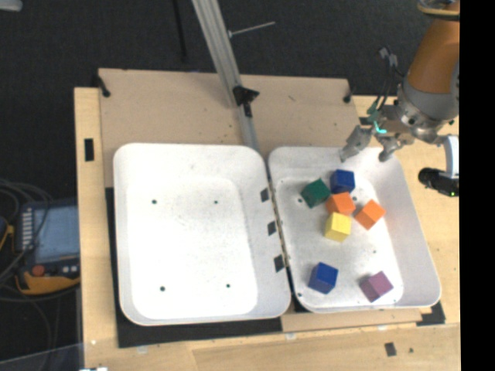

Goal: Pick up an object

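The right bin holds several small cubes. A green cube, a blue cube, an orange cube, a yellow cube and a second orange cube cluster in its upper half. Another blue cube and a purple cube lie near its front edge. My gripper hangs open above the bin's far edge, just up and right of the upper blue cube, with nothing between its fingers.
The left bin sits beside the right one, with small black clips along the shared edge. A slanted metal pole rises behind the bins. A handheld controller lies off the bench at the left.
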{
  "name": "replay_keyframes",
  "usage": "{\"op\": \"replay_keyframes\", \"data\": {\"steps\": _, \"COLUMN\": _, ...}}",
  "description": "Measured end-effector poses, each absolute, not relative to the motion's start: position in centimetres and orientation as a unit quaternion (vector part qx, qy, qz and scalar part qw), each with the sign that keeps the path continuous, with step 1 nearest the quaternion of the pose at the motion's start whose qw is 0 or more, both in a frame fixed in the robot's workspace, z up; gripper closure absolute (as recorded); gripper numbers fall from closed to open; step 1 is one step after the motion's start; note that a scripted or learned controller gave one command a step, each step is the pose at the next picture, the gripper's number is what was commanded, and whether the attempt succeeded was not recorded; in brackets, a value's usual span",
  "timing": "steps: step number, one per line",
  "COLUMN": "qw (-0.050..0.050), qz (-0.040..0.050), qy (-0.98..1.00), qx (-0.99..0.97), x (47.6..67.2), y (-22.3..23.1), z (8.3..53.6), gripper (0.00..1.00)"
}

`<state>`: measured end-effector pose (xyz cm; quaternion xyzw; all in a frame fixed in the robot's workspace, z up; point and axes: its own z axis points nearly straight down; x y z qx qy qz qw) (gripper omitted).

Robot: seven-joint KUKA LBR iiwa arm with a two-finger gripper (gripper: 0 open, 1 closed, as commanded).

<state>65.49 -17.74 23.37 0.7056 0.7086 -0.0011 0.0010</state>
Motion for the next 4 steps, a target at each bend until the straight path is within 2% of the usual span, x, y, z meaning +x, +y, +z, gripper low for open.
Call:
{"op": "replay_keyframes", "data": {"steps": 2, "qw": 0.002, "qz": 0.0010, "qy": 0.707, "qx": 0.707, "x": 65.7, "y": -18.3, "z": 13.1, "gripper": 0.00}}
{"op": "replay_keyframes", "data": {"steps": 3, "qw": 0.003, "qz": 0.0001, "qy": 0.708, "qx": 0.706, "x": 65.9, "y": -18.4, "z": 9.9, "gripper": 0.00}}
{"op": "replay_keyframes", "data": {"steps": 4, "qw": 0.004, "qz": -0.0001, "qy": 0.708, "qx": 0.706, "x": 65.8, "y": -18.5, "z": 11.0, "gripper": 1.00}}
